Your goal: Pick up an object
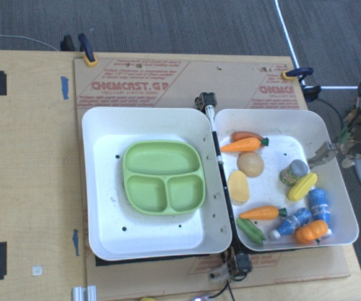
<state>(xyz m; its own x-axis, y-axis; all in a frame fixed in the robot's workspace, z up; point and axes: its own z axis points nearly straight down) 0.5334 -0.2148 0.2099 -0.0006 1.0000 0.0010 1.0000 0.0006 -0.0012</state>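
Gripper (326, 153) poised at the far-side rim of the right bin (338, 168), low over its edge; spread or closed, cannot tell from this angle, and nothing seen held. Nearest candidates: a small can (292, 172) just inward of the gripper, with a yellow corn cob (303, 186) touching it on the side toward the bin's near end. Further along that same wall from the gripper, a crowded cluster: blue bottle (318, 203), a second blue bottle (291, 222), an orange fruit (311, 232), all pressed together. Best avoided, since a grasp there would likely nudge neighbours or close on two things at once. Well across the bin from the gripper, better spaced: a carrot (243, 145), a round brown potato (251, 163), a pale yellow piece (238, 187), a second carrot (262, 213) and a green vegetable (251, 231). Probably wisest: take the can from straight above, closing across its width on the side away from the corn, or reach over for the potato, which lies apart from its neighbours. Descend squarely, clear the bin wall, lift straight. No business with the left bin (99, 168) or its green divided plate (163, 175).
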